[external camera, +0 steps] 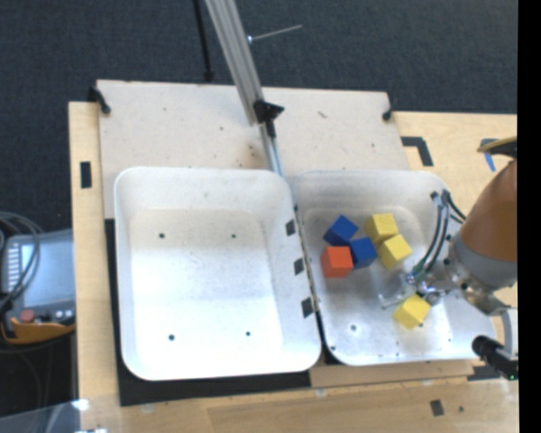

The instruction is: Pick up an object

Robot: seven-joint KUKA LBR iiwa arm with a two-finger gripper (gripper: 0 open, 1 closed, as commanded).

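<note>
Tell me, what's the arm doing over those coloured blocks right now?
Gripper low in the right bin, fingers unclear. Lone yellow block just beside it, not seen held. Other blocks clustered apart; orange block nearest the divider.

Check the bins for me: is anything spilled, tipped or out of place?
Nothing stands out. All six cubes sit inside the right bin: two blue, one orange and two yellow clustered together, with a third yellow cube lying apart beside the pincer. Nothing has spilled onto the bench.
</note>
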